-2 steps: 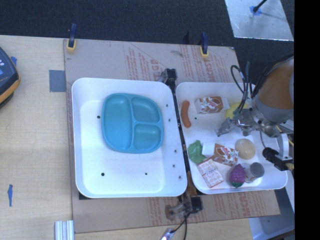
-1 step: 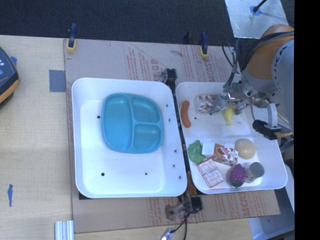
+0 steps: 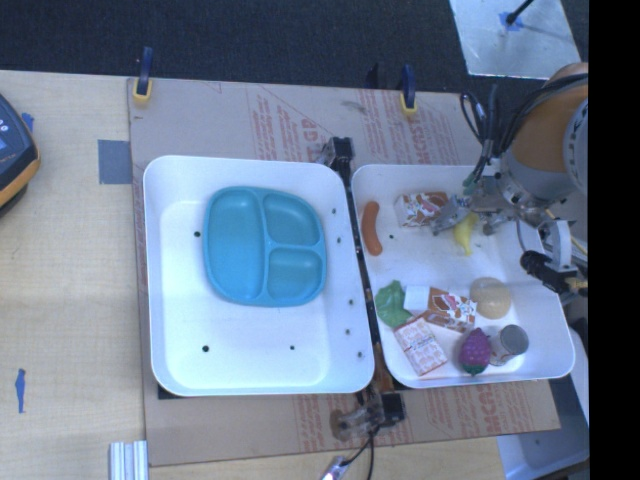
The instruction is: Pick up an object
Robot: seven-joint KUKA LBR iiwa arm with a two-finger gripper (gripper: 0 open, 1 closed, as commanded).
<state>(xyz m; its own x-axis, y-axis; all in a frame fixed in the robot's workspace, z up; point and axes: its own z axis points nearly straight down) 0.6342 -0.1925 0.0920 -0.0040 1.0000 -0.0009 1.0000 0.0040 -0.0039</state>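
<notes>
Two shallow white plastic bins sit side by side on a pale wooden worktop, resting on a sheet of brown cardboard.

The grey arm with its orange band reaches into the right bin at its upper edge. The end effector hangs low over a small yellow banana-shaped toy, which lies just below it; whether it is released or clenched cannot be told, and the toy is not clearly grasped.

Just left of the end effector lies a crinkled snack packet, white with red and brown print. Farther left is a smooth orange-red toy sausage, long with rounded ends.

Below the end effector, toward the bin's near side, sit a round cream-coloured ball, a red and white wrapper, a lumpy green toy, a flat square sachet with red print, a bumpy magenta fruit toy and a small grey metal can.

Well to the left of the end effector, the left bin holds a glossy turquoise plastic divided plate with three compartments and rounded corners.
</notes>
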